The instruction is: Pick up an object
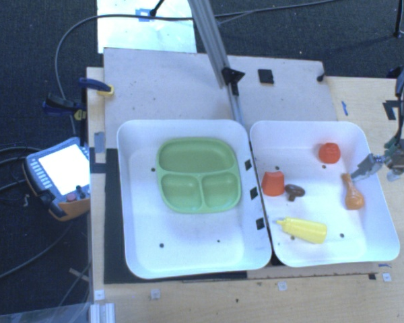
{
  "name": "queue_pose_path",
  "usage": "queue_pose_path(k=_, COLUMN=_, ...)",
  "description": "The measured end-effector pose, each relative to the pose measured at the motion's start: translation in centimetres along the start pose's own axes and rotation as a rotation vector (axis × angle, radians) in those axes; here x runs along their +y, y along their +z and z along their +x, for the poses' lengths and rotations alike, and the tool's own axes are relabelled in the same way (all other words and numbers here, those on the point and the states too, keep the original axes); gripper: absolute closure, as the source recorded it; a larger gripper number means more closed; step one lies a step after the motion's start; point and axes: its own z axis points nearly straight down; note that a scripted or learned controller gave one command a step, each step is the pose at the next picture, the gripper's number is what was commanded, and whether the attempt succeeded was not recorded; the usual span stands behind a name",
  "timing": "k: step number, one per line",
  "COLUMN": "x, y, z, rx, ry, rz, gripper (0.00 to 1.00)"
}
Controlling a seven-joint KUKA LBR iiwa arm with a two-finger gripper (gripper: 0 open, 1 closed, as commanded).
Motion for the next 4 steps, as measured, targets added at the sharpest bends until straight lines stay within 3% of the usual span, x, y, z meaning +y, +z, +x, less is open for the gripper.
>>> queue_pose_path(k=3, x=0.4, y=16.0, z=1.0, rx=0.001, ry=0.004, rz=0.003, gripper=0.00)
queue_pose_path(k=4, x=0.5, y=14.7, z=0.9, rx=0.000, ry=0.004, rz=-0.001, gripper=1.00)
